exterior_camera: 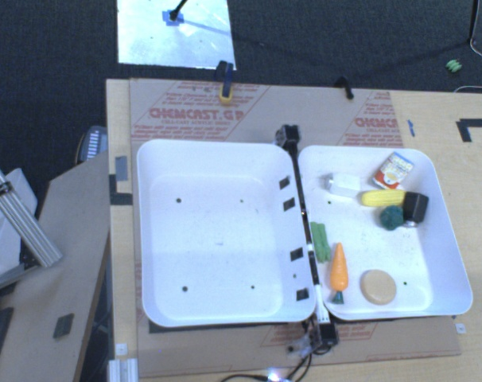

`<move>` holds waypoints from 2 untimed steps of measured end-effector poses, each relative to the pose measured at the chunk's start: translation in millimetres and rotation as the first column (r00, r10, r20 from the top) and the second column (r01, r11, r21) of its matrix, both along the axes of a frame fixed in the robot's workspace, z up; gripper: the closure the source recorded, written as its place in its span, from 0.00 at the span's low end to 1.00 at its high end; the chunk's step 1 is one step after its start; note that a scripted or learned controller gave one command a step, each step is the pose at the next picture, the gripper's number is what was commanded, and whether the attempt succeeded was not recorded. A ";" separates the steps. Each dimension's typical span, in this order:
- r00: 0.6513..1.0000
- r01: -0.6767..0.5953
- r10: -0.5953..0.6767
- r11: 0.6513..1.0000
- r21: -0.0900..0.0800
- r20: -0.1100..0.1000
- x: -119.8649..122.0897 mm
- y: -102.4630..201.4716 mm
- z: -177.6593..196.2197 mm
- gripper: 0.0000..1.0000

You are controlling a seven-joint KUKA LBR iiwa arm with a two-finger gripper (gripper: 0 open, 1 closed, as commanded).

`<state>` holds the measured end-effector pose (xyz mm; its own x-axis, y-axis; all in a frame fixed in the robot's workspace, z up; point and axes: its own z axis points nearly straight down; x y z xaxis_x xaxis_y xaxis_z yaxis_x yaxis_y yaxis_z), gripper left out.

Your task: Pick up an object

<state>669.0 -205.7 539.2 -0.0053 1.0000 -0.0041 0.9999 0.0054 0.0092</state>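
The right bin (452, 249) holds several small objects. An orange carrot (338, 268) lies near its front left, beside a green piece (319, 241) along the left wall. A round tan disc (378, 286) rests at the front. Toward the back lie a yellow banana (382, 198), a teal ball (392, 217), a black block (415, 206), a white piece (344, 184) and a small red and white carton (395, 169).
The left bin (217, 237) sits beside the right one, joined by a black-clipped divider (301, 213). Both rest on a brown board (249, 106). A shiny metal sheet (175, 22) lies at the back, a metal rail (18, 213) at the left.
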 end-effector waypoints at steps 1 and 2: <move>1.000 0.000 0.000 1.000 0.001 -0.006 -0.4 0.2 -3.5 1.00; 1.000 0.006 -0.006 1.000 0.005 -0.018 -1.3 -1.0 -136.9 1.00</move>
<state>667.7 -206.7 402.3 0.0002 1.0000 0.0013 1.0000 -0.0002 -0.0091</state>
